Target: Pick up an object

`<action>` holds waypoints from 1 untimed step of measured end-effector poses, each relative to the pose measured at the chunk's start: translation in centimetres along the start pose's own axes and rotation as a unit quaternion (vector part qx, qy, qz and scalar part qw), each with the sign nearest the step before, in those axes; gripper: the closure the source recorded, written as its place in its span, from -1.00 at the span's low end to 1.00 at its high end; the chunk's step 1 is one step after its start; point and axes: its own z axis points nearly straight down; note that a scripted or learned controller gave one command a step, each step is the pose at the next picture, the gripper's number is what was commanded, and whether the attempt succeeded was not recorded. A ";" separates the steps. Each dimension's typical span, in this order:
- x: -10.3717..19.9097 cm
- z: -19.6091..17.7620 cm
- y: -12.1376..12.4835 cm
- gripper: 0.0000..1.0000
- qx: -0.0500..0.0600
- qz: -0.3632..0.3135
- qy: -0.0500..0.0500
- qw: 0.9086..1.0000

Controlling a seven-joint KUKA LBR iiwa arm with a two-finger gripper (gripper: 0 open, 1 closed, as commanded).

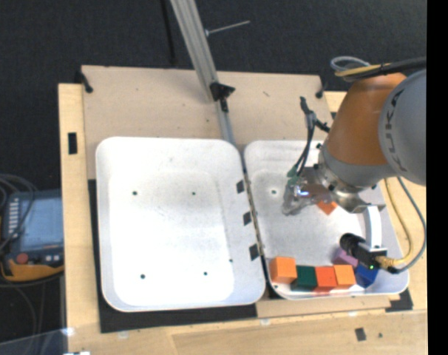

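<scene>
My gripper [293, 199] hangs over the upper middle of the right bin [276, 161], pointing down at the bin's bare floor. A small orange block [326, 208] peeks out just to its right, partly hidden under the wrist. Along the bin's near edge lies a row of blocks: an orange one [284, 268], a green one [306, 277], two more orange ones [326, 276] [344, 274] and a blue one [366, 275]. A purple block [346, 257] sits behind that row, partly covered by a black cable fitting.
The left bin [165, 220] lies beside the right one, with black clips [248, 217] on the shared rim. A slanted metal post [202, 58] rises behind the bins. Cables hang from the arm over the right bin's right side.
</scene>
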 end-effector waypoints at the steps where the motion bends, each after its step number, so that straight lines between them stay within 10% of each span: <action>1: 5.3 -1.5 0.4 1.00 0.000 0.000 0.000 1.000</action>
